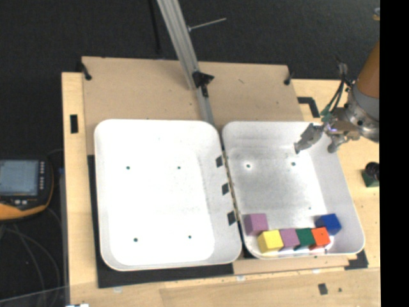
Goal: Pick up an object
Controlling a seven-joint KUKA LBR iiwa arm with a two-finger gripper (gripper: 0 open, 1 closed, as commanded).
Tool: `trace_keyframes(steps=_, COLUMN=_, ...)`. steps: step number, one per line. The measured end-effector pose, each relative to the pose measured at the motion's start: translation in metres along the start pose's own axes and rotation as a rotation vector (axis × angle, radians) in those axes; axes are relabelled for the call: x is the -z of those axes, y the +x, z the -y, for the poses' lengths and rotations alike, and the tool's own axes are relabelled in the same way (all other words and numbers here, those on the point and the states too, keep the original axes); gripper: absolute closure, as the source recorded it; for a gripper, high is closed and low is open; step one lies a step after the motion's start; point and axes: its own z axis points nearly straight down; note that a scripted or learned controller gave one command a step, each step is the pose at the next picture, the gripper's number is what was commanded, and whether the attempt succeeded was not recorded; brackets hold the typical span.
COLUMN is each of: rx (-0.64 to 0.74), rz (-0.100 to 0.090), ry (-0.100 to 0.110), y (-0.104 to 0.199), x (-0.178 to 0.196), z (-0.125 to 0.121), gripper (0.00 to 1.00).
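Observation:
Several small blocks lie along the near edge of the right bin (pixel 281 178): a purple block (pixel 256 222), a yellow block (pixel 270 240), a second purple block (pixel 289 237), a green block (pixel 305 236), an orange block (pixel 319 236) and a blue block (pixel 329 222). My gripper (pixel 318 139) hangs above the bin's far right corner, well away from the blocks. Its two fingers are spread apart with nothing between them.
The left bin (pixel 160 190) lies beside the right one, with small clips along the shared edge. A slanted metal rail (pixel 182 40) rises behind the bins. A handheld pendant (pixel 22 181) rests at the far left, off the bench.

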Motion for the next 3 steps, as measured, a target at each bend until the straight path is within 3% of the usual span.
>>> trace_keyframes(steps=1, rx=0.004, rz=0.001, ry=-0.003, y=-0.001, x=0.012, z=-0.001, gripper=1.0)
trace_keyframes(steps=2, rx=0.001, rz=0.002, ry=-0.01, y=0.011, x=0.118, z=0.019, gripper=1.0)
trace_keyframes(steps=3, rx=0.004, rz=-0.003, ry=0.002, y=0.077, x=0.078, z=0.026, gripper=1.0)
